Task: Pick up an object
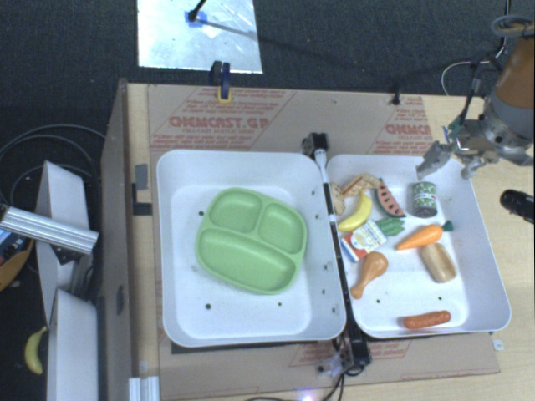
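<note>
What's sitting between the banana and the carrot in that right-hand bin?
In the camera view, between the banana and the carrot lie a green toy vegetable and, a little lower, a small white packet.

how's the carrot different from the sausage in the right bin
The carrot is bright orange with a green tip; the sausage is darker, reddish-brown. The carrot tapers to a point and lies at a slant near the bin's middle, while the sausage is even in width, lies almost level and sits near the front edge. Both are long toy foods lying flat in the right bin, apart from each other.
</note>
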`<state>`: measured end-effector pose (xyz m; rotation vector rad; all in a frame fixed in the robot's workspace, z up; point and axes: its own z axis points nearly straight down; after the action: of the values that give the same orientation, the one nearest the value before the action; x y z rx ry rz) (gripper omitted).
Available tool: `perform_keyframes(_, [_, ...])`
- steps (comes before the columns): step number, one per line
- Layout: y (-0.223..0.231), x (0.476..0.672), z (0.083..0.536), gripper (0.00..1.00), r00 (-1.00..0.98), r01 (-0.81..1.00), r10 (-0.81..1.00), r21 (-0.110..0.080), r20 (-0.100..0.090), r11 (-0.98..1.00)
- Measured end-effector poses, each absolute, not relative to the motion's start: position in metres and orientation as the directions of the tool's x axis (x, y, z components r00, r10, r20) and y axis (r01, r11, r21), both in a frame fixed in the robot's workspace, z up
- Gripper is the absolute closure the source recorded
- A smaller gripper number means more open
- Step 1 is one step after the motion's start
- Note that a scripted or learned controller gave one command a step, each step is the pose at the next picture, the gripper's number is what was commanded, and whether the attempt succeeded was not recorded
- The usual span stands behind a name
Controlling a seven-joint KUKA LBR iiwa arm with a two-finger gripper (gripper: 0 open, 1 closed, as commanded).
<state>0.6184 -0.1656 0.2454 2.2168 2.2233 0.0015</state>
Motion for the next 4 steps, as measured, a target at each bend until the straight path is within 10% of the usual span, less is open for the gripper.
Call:
perform_keyframes(1, [-0.208,0.624,0.077,0.0,0.001,1.0,1.0,-0.004,0.0,-0.001])
perform_keyframes(2, [-0.194,0.673,0.19,0.0,-0.008,1.0,1.0,0.016,-0.004,0.008])
perform_keyframes(3, [-0.192,0.645,0.079,0.0,-0.001,1.0,1.0,-0.005,0.002,0.001])
perform_keyframes(4, [-0.193,0.649,0.096,1.0,-0.004,1.0,1.0,0.006,-0.002,0.004])
